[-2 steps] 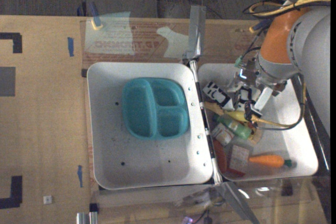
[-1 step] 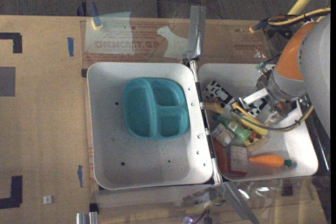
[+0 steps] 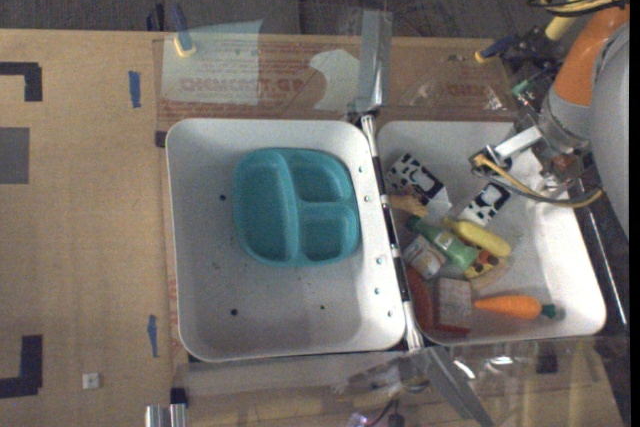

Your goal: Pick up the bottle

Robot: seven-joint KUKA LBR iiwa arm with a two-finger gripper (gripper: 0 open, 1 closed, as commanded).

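While the wooden bench (image 3: 80,215) carries two shallow white plastic bins, the left bin (image 3: 200,295) holds a teal divided tray (image 3: 296,206). Amid the right bin's (image 3: 570,285) clutter lies the bottle (image 3: 445,245), green and slim, tilted beside a banana (image 3: 482,237). Whether the pincer (image 3: 540,150) is spread cannot be told.

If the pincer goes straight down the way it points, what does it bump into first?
Probably the bare floor of the right bin. The pincer hangs right of the toys, clear of the green bottle, though depth is hard to judge.
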